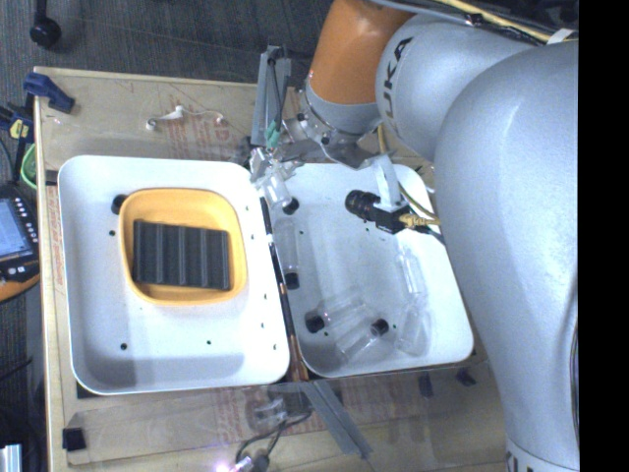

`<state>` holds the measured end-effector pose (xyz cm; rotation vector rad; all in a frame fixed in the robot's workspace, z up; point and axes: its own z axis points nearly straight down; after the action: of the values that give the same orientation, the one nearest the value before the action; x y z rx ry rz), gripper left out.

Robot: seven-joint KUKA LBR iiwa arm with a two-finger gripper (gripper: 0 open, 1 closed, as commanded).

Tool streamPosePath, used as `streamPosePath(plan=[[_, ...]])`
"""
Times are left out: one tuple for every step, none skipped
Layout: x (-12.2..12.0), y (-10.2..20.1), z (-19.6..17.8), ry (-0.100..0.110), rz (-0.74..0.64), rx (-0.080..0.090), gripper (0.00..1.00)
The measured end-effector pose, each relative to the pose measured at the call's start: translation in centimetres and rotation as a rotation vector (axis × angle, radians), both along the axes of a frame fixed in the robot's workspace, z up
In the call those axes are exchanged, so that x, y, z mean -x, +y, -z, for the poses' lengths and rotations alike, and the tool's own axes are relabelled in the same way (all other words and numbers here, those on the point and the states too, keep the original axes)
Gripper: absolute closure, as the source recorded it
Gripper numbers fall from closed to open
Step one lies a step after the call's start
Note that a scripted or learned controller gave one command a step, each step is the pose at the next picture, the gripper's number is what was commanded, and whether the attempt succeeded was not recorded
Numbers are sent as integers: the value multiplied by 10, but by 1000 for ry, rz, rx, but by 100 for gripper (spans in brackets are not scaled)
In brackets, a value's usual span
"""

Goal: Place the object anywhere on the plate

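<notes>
A yellow, rounded square plate [180, 202] sits in the left bin [88, 342]. A dark grey ribbed block [183, 255] lies flat on the middle of the plate. My gripper [269, 171] hangs over the divide between the two bins at their far edge, up and to the right of the plate and well apart from the block. The arm's orange band [354, 47] and grey wrist rise above it. I see nothing held at the gripper's tip.
The right bin [447, 347] holds several clear plastic pieces, one along its right side [411, 278] and others near its front [352, 328]. A black connector [362, 204] on the arm's cable hangs over that bin. The arm's grey body covers the right side.
</notes>
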<state>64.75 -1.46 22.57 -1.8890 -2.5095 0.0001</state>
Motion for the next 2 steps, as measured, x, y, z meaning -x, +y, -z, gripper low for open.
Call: streamPosePath(plan=[[23,25,34,3,-243,0,100],[22,25,34,3,-243,0,0]])
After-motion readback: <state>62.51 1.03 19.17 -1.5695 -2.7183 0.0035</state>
